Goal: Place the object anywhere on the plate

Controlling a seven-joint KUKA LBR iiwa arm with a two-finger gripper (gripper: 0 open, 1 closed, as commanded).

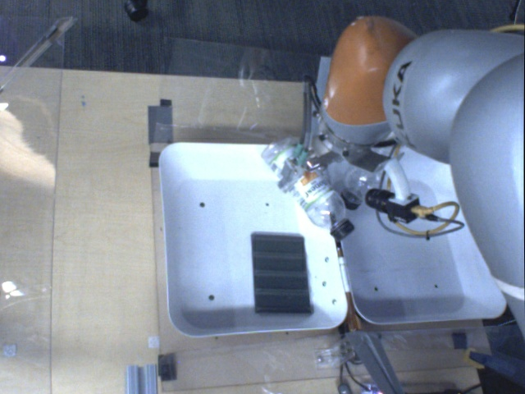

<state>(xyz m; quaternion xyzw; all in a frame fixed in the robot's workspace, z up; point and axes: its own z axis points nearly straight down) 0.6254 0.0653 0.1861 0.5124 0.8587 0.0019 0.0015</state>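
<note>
A clear, crumpled plastic bottle point(297, 176) with an orange and green label lies slantwise at the upper right corner of the left bin point(189, 220), over the rim between the two bins. My gripper point(326, 197) is directly at the bottle, under the grey wrist and the orange band, which hide most of it. Whether the bottle is lifted or resting on the rim cannot be made out. The plate point(281, 272) is a dark, ribbed rectangle lying flat in the lower middle of the left bin, well below and slightly left of the bottle.
The right bin point(426, 286) is partly covered by the arm, with a black cable point(410, 212) looping over it. The wooden bench point(90, 220) stretches to the left. Bracket hardware point(353, 355) sits below the bins' front edge.
</note>
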